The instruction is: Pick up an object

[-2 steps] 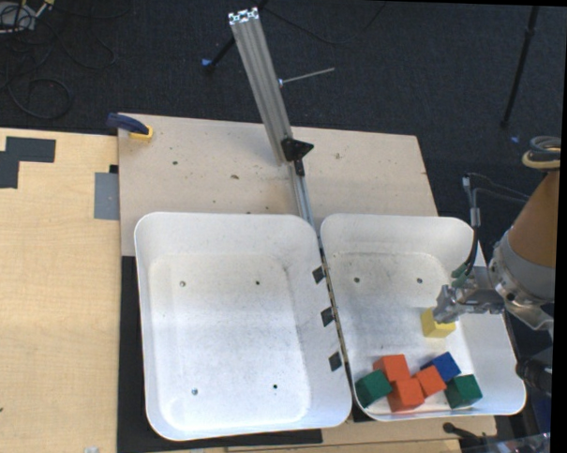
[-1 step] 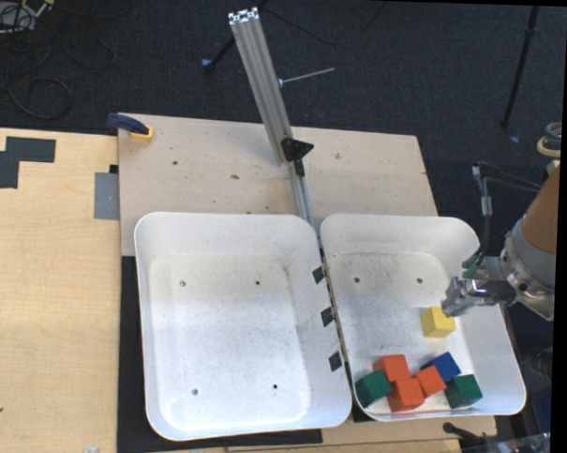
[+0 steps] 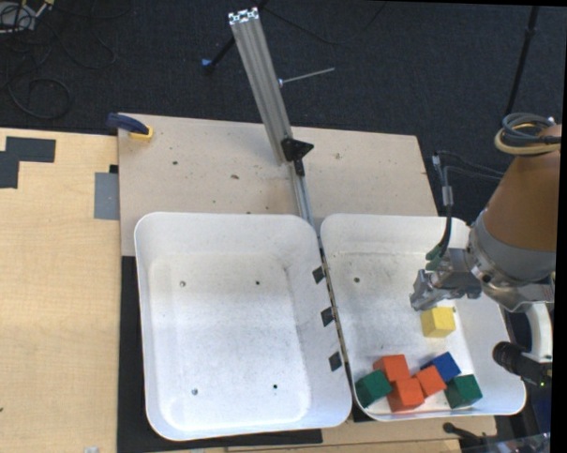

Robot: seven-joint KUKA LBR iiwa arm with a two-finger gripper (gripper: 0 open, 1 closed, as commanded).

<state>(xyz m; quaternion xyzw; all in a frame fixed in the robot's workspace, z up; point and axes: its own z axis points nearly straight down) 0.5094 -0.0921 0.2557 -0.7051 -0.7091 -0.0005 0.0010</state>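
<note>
Looking down on the bench, the gripper (image 3: 431, 295) sits low in the right bin (image 3: 376, 253), just above and to the left of a yellow block (image 3: 439, 321). Honestly can't tell what the fingers are doing, the metal tip is a small grey blob from up here, so whether they're spread or pressed together is anyone's guess. It might be touching the block's top edge, but the view is too soft to say for sure.

The rest of the blocks are bunched along the near edge of the right bin: a green block (image 3: 374, 386) on the left, an orange block (image 3: 403, 380) beside it, a smaller orange block (image 3: 432, 379), a blue block (image 3: 445, 365) just behind that, and another green block (image 3: 464, 391) at the right end, close to the bin's rim. That cluster is tight, pieces touching or nearly so, and it hugs the front wall.

The yellow one stands apart from the pile, with bare floor to its left and behind it. The far left part of the right bin, up by the divider with the black clips (image 3: 325, 316), is wide open.

The left bin (image 3: 170, 244) is bare white floor, with a slanted aluminium rail (image 3: 265, 79) running up behind it.
</note>
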